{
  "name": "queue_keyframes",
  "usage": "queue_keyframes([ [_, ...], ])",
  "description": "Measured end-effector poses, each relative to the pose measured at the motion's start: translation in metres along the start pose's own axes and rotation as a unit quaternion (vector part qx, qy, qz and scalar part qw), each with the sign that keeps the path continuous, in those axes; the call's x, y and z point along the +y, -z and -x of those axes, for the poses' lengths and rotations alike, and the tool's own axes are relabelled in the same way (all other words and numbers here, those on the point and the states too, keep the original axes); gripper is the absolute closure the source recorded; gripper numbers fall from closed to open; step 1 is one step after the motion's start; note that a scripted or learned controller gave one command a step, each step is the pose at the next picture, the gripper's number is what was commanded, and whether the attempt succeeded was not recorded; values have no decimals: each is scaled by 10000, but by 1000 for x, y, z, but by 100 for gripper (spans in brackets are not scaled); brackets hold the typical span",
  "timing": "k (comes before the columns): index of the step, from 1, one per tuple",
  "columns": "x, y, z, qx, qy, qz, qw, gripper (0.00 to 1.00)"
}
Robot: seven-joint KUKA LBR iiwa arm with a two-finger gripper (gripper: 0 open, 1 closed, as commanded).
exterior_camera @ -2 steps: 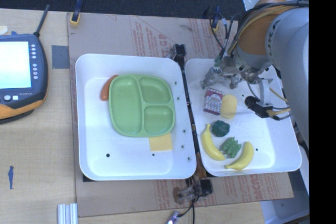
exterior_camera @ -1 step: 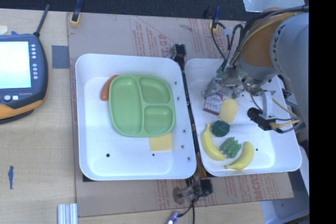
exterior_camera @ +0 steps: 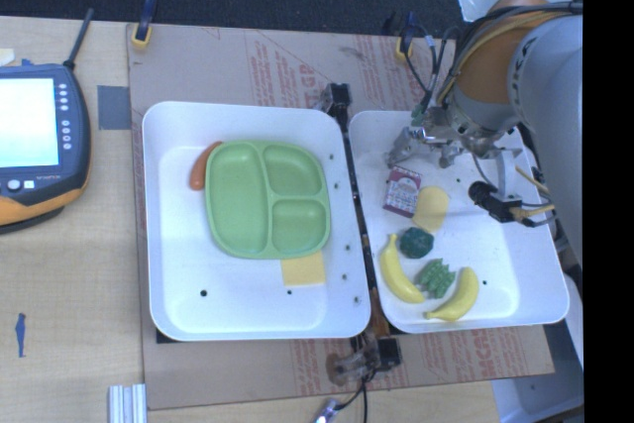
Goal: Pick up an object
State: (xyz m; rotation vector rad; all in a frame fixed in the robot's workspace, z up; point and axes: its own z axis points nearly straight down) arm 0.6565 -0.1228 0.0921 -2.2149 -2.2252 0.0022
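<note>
At the far left of the tabletop lies a handheld control tablet with a pale screen and an orange underside. Next comes the left bin, a shallow white tray. In it sits a green divided plate with three compartments. An orange-red sausage-shaped piece pokes out from under the plate's upper left edge, and a yellow square slice lies partly under its lower edge.

The right bin touches the left one along their long sides. Near its upper middle lie a small dark red packet and, just beside it, a pale yellow block. Below them sits a dark green round piece. Lower still, a yellow banana curves on the left, a bumpy green vegetable lies in the middle, and a second banana curves on the right.

The gripper hangs over the upper part of the right bin, just above the red packet. Whether it is wide or narrow cannot be told; nothing is seen held in it. The grey arm with its orange band fills the upper right.
</note>
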Motion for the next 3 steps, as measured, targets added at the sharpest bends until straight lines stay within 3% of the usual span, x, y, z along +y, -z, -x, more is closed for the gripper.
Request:
queue_keyframes([
  [1,-74,-1,-20,-6,0,-14,10000,0],
  [2,-53,0,-26,-10,6,-3,10000,0],
  [3,-53,10,-25,-13,11,-11,10000,100],
])
